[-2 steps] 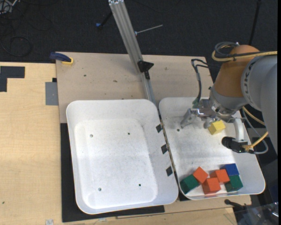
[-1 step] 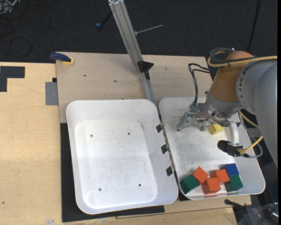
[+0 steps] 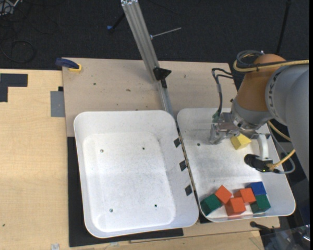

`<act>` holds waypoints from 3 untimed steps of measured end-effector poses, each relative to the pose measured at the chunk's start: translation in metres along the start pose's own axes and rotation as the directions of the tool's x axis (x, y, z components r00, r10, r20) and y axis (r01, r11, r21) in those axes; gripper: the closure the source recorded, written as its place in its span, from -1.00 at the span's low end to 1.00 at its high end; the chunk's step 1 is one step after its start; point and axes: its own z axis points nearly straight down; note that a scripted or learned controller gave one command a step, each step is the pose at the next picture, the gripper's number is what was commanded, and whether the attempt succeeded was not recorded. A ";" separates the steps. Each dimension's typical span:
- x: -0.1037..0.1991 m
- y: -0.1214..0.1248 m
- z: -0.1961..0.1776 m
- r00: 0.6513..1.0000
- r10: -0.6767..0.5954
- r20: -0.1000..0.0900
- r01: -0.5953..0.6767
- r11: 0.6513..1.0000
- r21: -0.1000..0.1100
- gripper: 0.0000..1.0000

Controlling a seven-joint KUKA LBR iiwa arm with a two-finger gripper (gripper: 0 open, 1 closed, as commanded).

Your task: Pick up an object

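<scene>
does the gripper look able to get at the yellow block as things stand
Probably yes. The yellow block lies apart from the other blocks in the right bin, with bare floor around it, and the gripper hangs just beside it. The cluster of blocks sits at the bin's near end, well out of the way.

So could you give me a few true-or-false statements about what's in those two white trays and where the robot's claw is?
1. The coloured blocks lie in the right bin. True.
2. The yellow block sits in the pile at the near edge. False: it lies apart, up beside the gripper.
3. The pile holds three orange blocks. True.
4. The gripper is over the left bin. False: it is over the right bin, far from the pile.
5. A blue block lies in the pile. True.
6. Two green blocks sit side by side, touching. False: they lie at opposite ends of the pile.
</scene>
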 end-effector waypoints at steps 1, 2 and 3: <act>-0.003 -0.003 -0.063 1.000 0.000 0.002 0.000 1.000 -0.006 1.00; -0.011 0.003 -0.122 1.000 -0.002 0.003 0.002 1.000 -0.007 1.00; -0.013 0.003 -0.157 1.000 -0.005 0.002 0.005 1.000 -0.005 1.00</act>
